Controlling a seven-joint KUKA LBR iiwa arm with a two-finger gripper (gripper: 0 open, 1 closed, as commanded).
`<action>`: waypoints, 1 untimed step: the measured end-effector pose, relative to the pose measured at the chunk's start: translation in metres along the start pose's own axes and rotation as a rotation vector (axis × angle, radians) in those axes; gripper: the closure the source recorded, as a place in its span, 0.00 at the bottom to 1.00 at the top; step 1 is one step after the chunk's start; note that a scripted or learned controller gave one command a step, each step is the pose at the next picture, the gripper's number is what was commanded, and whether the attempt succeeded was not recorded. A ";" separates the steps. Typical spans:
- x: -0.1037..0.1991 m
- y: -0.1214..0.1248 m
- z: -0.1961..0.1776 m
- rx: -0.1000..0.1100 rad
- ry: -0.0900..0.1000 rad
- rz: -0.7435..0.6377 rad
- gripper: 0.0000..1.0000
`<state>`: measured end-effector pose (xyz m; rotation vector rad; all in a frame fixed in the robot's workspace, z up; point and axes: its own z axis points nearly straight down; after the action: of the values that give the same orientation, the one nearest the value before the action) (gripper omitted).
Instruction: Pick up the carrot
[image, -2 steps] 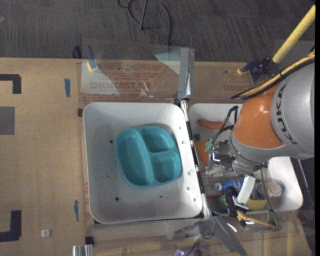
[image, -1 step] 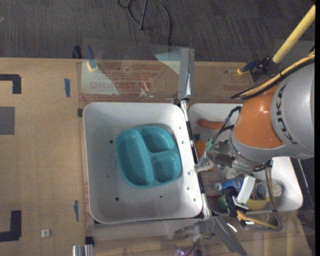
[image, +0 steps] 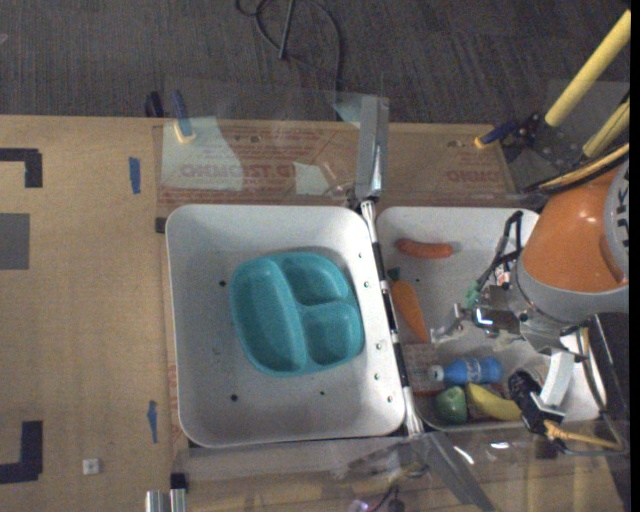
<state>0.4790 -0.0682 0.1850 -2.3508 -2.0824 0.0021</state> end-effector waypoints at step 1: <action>-0.021 0.015 0.093 -0.018 0.005 -0.101 0.00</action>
<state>0.4911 -0.0909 0.0917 -2.2505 -2.2050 -0.0225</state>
